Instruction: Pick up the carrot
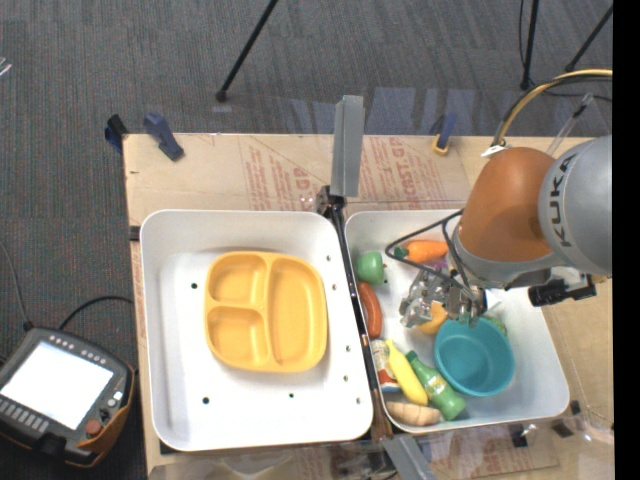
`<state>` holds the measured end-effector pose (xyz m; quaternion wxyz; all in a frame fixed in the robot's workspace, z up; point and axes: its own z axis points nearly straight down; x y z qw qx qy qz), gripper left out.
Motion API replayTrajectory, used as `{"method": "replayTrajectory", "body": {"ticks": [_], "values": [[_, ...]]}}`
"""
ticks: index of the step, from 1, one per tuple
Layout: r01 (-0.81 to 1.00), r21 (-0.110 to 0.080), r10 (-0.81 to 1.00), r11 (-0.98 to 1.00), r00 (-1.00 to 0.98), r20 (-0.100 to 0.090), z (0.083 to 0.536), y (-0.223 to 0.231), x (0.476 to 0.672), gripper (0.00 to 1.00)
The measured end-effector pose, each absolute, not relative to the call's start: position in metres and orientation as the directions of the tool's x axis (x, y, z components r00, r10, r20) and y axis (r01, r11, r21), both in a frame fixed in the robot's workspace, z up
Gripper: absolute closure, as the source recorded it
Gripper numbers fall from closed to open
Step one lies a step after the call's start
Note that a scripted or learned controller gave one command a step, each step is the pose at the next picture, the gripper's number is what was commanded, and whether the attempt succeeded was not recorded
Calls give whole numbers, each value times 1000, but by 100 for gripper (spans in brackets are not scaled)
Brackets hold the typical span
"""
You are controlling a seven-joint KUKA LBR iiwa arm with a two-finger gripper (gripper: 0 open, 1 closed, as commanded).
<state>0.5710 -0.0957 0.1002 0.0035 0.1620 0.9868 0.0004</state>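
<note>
Camera view: two white bins sit side by side on the table (250, 173). The left bin (165, 268) holds one yellow divided plate (267, 310) with three compartments, lying flat near the bin's middle. A handheld pendant (62, 396) with a pale screen lies off the table's left corner.

The right bin (545, 363) is crowded. Along its left wall lie one green round fruit (371, 265), then one red sausage-like piece (371, 311) below it. Toward the near edge are one yellow banana-like piece (406, 371), one green bottle (437, 388) just beside it, and one pale piece (414, 414) against the near wall. One teal bowl (474, 359) stands upright right of these.

The single carrot (426, 251), orange with a green tip pointing left, lies near the far side of the right bin, just left of the arm's orange band and apart from the gripper (436, 303). The gripper hangs lower, over an orange-yellow item (436, 318) beside the bowl's rim. Whether its fingers are apart or together cannot be told here, nor whether they touch that item
</note>
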Motion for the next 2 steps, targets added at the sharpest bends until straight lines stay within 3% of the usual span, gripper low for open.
{"method": "replayTrajectory", "body": {"ticks": [1, 2], "values": [[403, 1, 403, 915, -915, 1, 130, -118, 503, 100], [653, 1, 653, 757, -757, -1, 174, -190, 541, 100]]}}
